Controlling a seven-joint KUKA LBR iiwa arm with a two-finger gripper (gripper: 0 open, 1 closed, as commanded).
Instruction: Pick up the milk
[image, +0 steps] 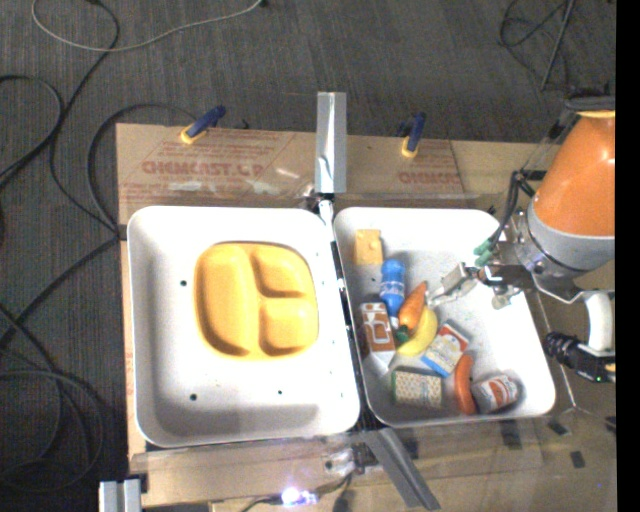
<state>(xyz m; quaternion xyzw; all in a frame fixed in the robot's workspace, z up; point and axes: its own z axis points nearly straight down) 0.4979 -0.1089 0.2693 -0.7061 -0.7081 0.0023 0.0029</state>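
Beside milk (446, 350): banana (419, 335), carrot (412, 306), sausage (462, 383); pincer (450, 287) above, finger spread unclear.

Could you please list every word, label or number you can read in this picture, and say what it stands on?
"CHEMCAST GP", or close to it, faint red, on the cardboard sheet behind the left bin.
Red print on the cardboard behind the right bin: blurred, unreadable.
Cartons and can labels in the right bin: too small to read.

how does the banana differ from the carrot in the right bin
The banana is yellow and curved; the carrot is orange and straight. The banana lies lower in the view, nearer the cartons; the carrot lies beside the blue bottle. Both lie in the right bin, touching.
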